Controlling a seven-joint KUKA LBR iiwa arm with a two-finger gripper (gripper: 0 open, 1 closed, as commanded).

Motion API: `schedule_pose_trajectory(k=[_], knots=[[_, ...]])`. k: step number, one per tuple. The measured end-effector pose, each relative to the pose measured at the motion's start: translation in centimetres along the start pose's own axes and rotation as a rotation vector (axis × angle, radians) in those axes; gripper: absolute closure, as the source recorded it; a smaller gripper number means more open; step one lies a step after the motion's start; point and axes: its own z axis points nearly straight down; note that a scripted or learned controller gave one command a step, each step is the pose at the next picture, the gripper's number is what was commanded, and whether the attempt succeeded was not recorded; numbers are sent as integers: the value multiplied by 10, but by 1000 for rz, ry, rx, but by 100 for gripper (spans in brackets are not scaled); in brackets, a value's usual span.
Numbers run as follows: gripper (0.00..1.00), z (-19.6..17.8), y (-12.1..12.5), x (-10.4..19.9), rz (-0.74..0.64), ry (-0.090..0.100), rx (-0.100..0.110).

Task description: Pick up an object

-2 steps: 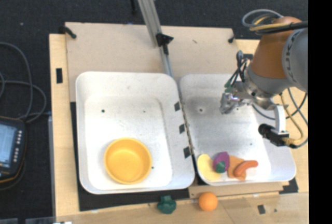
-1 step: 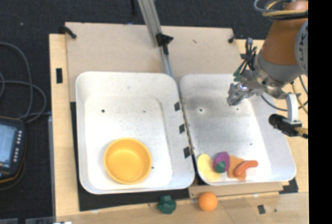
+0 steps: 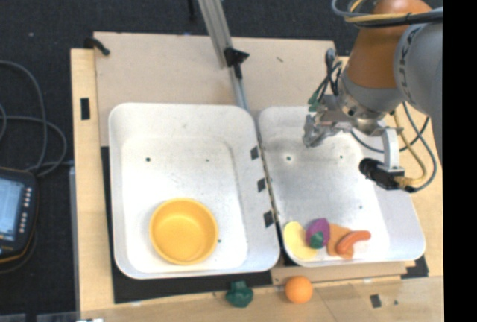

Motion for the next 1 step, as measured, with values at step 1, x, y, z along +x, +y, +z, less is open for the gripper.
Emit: schedule_pose_trajectory(k=[1], knots=[[100,6,14,52,-1,1,0]])
